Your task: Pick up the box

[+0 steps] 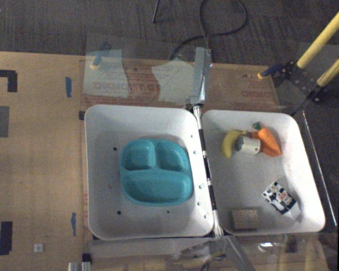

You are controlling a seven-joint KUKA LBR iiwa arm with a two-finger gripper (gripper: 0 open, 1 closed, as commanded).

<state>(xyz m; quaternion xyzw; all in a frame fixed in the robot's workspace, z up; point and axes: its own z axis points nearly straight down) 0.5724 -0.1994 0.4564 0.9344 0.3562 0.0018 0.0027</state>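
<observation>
Camera view, looking down at a slant on a tan tabletop (40,172) that carries two shallow white bins side by side. The left bin (103,124) holds a teal divided plate (156,171) lying flat near its middle. The right bin (310,165) holds five small things. Along its far side a banana (231,143), a small pale cylinder (248,145) and a toy carrot (268,142) lie bunched together and touching. Near its front right corner lies the box (279,198), small, with a black-and-white print, turned at an angle and apart from everything else. A brown speckled block (245,218) sits near the front edge, to the left of the box.

I cannot tell how the jaws stand, nor whether they have hold of anything. I judge the task is at its very start: the box rests untouched on the bin floor. My next move calls for bringing the arm in over the right bin's front corner, turning the wrist to match the box's skew, then descending clear of the nearby wall.
</observation>
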